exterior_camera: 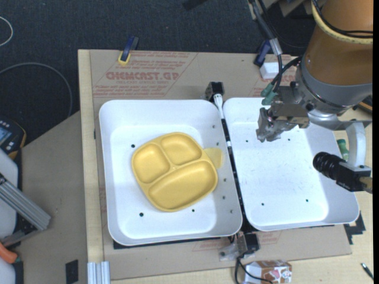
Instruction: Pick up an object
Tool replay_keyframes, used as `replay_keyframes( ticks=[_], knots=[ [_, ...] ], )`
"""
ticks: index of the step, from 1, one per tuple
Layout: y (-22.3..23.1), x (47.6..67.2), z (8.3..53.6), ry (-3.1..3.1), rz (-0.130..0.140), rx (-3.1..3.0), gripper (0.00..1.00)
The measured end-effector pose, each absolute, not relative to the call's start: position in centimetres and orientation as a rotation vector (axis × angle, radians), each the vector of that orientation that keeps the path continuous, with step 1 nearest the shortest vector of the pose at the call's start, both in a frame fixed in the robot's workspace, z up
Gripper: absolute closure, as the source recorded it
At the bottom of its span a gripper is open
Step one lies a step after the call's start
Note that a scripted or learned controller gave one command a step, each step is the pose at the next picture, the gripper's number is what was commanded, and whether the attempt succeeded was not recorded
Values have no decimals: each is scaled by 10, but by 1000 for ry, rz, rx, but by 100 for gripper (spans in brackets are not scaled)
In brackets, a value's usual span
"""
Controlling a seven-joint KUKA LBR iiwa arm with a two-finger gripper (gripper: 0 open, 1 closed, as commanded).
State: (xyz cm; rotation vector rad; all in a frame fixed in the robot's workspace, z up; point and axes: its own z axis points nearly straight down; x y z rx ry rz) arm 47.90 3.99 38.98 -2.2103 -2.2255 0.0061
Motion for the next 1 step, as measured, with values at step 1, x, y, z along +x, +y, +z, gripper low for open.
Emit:
replay_keyframes(
  ticks=[1],
  knots=[
    [98,480,442,-2230,-9,-2218,100]
  ],
)
